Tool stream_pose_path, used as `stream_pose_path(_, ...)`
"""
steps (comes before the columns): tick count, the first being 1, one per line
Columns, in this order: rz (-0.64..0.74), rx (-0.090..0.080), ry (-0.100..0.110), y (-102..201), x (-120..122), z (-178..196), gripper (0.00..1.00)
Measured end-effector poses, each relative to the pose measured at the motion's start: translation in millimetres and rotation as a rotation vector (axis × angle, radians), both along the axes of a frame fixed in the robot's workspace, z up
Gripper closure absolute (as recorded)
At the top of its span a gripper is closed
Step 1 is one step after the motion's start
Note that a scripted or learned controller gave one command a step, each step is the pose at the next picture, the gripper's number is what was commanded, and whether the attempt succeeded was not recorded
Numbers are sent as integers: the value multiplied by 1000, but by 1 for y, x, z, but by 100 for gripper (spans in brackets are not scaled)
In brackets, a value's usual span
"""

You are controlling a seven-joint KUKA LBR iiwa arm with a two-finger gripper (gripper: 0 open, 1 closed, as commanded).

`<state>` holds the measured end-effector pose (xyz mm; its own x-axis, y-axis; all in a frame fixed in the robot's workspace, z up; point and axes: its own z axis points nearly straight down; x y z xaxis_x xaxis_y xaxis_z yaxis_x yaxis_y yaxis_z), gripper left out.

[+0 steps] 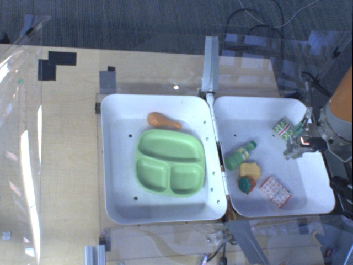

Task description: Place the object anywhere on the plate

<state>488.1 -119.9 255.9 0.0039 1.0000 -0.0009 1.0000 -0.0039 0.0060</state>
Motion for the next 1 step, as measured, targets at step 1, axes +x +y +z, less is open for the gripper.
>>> stream_pose_path(1,-7,1,3,92,8,-53,100)
